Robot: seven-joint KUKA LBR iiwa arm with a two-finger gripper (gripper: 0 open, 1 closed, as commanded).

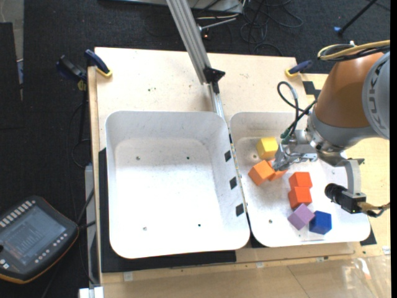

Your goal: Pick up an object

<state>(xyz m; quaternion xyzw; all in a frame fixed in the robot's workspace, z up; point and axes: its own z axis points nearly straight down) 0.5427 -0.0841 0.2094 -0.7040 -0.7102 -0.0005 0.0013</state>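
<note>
Down in the right bin (347, 231) sits the tool (283, 160), a cluster of grey metal parts under the smooth orange-and-grey arm (347, 98) — its tips are right at the light orange block (262, 172), but how far apart they stand I cannot tell, and nothing is plainly gripped between them. That block is a small matte cube, tilted corner-on to the camera, lying on the bin floor near the bin's left wall. Just behind it, a yellow cube (268, 146), soft-edged, close beside the tool. Moving outward to the right — two red-orange blocks (300, 188) stacked edge to edge, then a pale purple cube (301, 216) touching a deep blue one (321, 222) near the front rim. The bins are shallow white plastic trays with rounded corners, lightly speckled; the left bin (118, 166) meets the right one along a shared edge. Both rest on a pale wooden table (155, 73), scuffed and dotted. A slanting silver metal rail (189, 30) runs down to the bins' junction.
</note>
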